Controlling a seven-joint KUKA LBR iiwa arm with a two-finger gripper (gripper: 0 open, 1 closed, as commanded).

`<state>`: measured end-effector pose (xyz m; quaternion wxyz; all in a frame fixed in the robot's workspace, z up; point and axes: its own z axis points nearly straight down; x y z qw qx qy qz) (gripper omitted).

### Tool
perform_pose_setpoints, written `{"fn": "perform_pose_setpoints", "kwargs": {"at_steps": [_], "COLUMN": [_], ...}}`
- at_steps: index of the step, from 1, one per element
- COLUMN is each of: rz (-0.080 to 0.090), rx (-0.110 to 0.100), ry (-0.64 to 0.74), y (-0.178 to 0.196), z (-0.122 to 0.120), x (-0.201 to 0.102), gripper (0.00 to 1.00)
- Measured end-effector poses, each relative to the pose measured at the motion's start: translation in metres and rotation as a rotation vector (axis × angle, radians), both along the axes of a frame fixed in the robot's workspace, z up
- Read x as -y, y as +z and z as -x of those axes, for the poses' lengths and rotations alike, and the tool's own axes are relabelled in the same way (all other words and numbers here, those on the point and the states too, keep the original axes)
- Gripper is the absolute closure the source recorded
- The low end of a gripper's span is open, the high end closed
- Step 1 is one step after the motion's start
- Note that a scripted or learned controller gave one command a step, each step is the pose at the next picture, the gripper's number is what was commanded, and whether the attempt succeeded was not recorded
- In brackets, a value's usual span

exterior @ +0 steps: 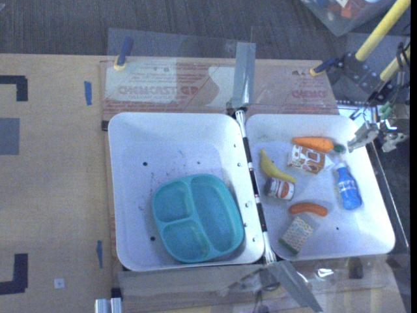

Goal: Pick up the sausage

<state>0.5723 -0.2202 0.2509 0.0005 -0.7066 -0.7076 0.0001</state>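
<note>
1 small reddish-orange sausage, slightly curved, lying flat.

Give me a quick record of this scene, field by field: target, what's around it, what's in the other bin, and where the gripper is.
target: sausage, lying flat in the right bin, nothing touching it
neighbours: can to its upper left, blue bottle to its right, small packet below it
also in right bin: banana, carton, carrot
left bin: teal divided tray
gripper: gripper at the right bin's upper right edge, away from the sausage
</note>
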Motion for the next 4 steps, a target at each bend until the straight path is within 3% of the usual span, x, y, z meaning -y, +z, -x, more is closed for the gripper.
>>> {"fn": "perform_pose_setpoints", "kwargs": {"at_steps": [1,2,3,4], "rz": [0.002,0.001,-0.002,0.001], "rx": [0.004,0.002,0.0,0.006], "ry": [0.001,0.179,0.455,0.764], "y": [0.011,-0.084,-0.143,-0.162], "z": [-0.001,0.075,0.093,0.09], "x": [0.001,0.004,0.003,0.003], "gripper": [1.0,1.0,1.0,1.0]}}
